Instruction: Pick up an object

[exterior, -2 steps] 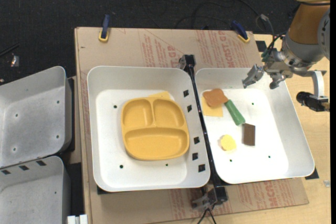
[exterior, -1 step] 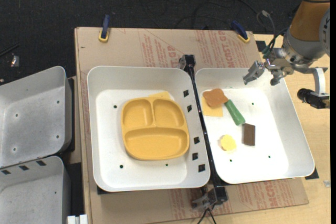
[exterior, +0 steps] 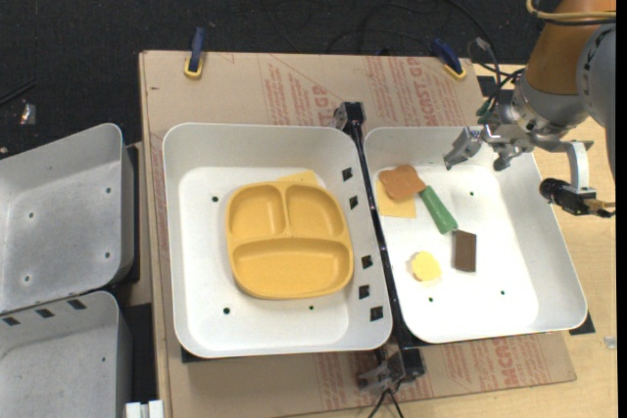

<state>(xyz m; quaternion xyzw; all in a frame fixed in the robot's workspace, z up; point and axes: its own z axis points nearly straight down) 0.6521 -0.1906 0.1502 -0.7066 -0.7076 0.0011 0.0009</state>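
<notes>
The right bin holds several small items: a brown round piece lying on a pale yellow slice, a green stick, a dark brown block and a small yellow disc. My gripper hangs over the bin's far edge, up and to the right of the brown piece. Its fingers are spread apart and nothing is between them.
The left bin contains a yellow divided plate. A black divider runs between the two bins. Grey trays lie off the bench at the left. Cables trail beside the arm at the right.
</notes>
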